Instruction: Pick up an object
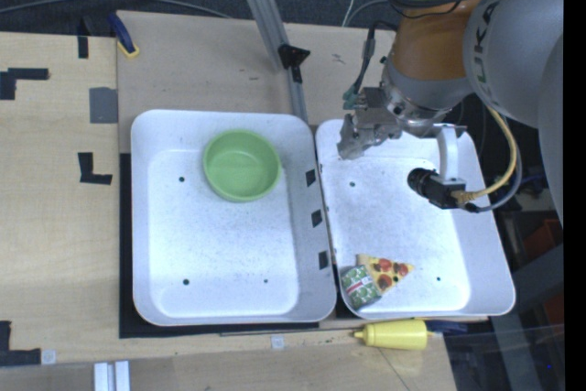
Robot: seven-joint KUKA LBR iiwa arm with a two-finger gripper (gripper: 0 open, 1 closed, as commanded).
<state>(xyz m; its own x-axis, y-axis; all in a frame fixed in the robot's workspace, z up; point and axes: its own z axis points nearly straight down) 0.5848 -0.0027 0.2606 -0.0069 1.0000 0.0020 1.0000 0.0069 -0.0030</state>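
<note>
A colourful pizza-slice toy [377,277] lay at the near left corner of the right bin [476,288], flat on its floor. A green bowl [242,165] sat upright in the far half of the left bin [156,288]. A yellow bottle [396,335] lay on the surface [55,224] just outside the right bin's near rim. The pincer [352,145] hung over the right bin's far left corner, well apart from the toy; whether it was open could not be told.
</note>
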